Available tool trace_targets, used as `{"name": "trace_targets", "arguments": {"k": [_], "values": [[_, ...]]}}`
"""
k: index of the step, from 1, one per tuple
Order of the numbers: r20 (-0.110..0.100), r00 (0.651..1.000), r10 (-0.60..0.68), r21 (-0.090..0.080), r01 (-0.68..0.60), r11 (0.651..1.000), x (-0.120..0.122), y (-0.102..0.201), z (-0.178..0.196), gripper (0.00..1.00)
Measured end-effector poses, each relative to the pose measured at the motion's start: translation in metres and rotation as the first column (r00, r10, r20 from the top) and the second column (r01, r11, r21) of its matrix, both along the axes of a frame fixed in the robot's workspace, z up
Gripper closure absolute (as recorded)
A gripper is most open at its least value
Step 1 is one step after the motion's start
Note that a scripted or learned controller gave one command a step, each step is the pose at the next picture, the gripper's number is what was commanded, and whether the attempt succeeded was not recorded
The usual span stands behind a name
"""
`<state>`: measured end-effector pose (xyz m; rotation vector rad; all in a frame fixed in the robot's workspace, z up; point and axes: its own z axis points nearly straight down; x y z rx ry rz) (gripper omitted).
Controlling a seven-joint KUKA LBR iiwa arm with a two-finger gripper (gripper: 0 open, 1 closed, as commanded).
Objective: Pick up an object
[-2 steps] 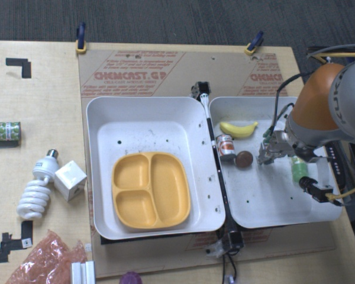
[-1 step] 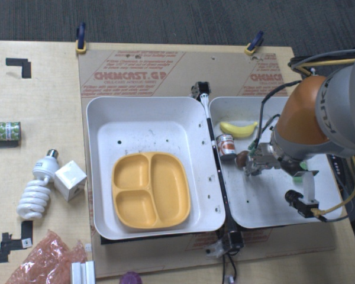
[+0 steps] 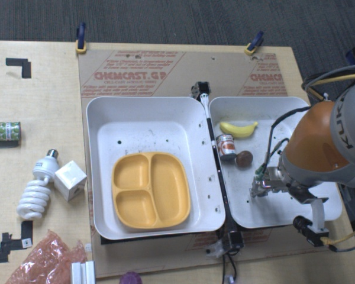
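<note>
The right bin [image 3: 296, 218] holds a yellow banana [image 3: 238, 128] near its far wall. A small can [image 3: 226, 146] with a red-and-white label stands by the left wall, and a brown round object [image 3: 244, 159] lies just right of it. My gripper [image 3: 259, 189] is low over the bin floor, in front of the brown object and apart from it. Nothing shows in its grasp. The arm's orange band [image 3: 316, 144] covers the right part of the bin.
The left bin [image 3: 100, 129] holds a yellow divided plate [image 3: 151, 189]. Outside the bins on the left lie a spiral light bulb [image 3: 36, 188], a white cube [image 3: 70, 180], a green can [image 3: 6, 132] and a pink mesh bag [image 3: 47, 259].
</note>
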<state>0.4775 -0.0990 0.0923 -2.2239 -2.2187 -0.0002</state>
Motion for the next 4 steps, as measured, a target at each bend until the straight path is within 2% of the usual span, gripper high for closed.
{"name": "trace_targets", "arguments": {"k": [1, 2, 3, 4], "values": [[0.001, 1.000, 0.002, -0.001, -0.002, 1.000, 0.051, -0.025, 0.000, 0.00], [0.000, 1.000, 0.000, 0.000, 0.000, 1.000, 0.000, 0.003, 0.000, 0.00], [0.001, 1.000, 0.004, -0.001, -0.004, 1.000, 0.083, -0.027, 0.000, 0.00], [0.000, 1.000, 0.000, -0.001, 0.000, 1.000, 0.029, -0.001, 0.000, 0.00]]}}
